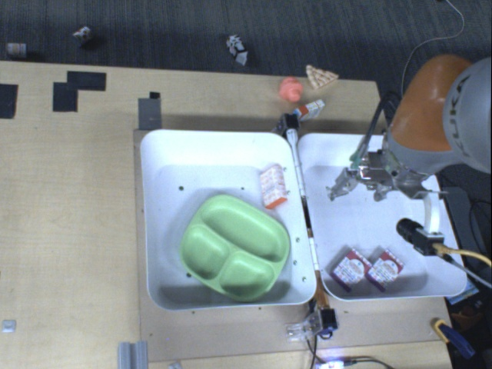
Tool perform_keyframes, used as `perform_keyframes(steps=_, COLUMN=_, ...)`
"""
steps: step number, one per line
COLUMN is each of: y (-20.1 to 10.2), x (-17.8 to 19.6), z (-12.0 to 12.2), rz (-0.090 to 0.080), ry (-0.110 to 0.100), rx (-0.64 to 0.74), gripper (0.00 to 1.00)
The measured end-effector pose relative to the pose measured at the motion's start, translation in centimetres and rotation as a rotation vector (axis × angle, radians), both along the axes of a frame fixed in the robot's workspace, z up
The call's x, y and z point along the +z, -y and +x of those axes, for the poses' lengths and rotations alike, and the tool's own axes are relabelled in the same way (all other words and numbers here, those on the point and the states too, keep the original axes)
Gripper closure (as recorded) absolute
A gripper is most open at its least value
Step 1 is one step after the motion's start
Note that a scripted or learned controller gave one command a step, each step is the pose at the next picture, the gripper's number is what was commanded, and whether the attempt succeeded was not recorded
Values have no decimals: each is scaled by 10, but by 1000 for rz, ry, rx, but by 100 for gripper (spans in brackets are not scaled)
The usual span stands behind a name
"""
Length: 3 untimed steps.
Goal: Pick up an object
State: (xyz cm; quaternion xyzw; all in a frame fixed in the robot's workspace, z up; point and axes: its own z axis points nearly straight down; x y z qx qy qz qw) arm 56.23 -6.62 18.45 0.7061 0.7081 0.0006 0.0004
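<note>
My gripper (pixel 356 194) hangs over the upper middle of the right bin (pixel 323 160). Its two fingers are spread apart and open, with nothing between them. Two small red-and-white packets (pixel 367 268) lie side by side near that bin's front edge, well below the gripper. In the left bin (pixel 161 167) a green divided plate (pixel 234 246) lies tilted in the front half. A small white and orange packet (pixel 273 186) rests behind the plate, close to the wall between the bins.
On the bench behind the bins sit a pink ball (pixel 290 89), a tan wedge-shaped piece (pixel 321 76) and a small orange-tipped tube (pixel 310 110). A clip with wires (pixel 315 327) stands at the front where the bins meet.
</note>
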Motion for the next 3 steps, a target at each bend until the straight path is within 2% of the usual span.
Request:
perform_keyframes(steps=1, y=54, x=-98, z=-28, rz=-1, ry=5, rx=-1, gripper=0)
perform_keyframes(steps=2, y=48, x=-97, z=-59, rz=-3, ry=10, rx=-1, gripper=0)
perform_keyframes(steps=3, y=20, x=-97, z=-72, rz=-5, ry=13, rx=-1, gripper=0)
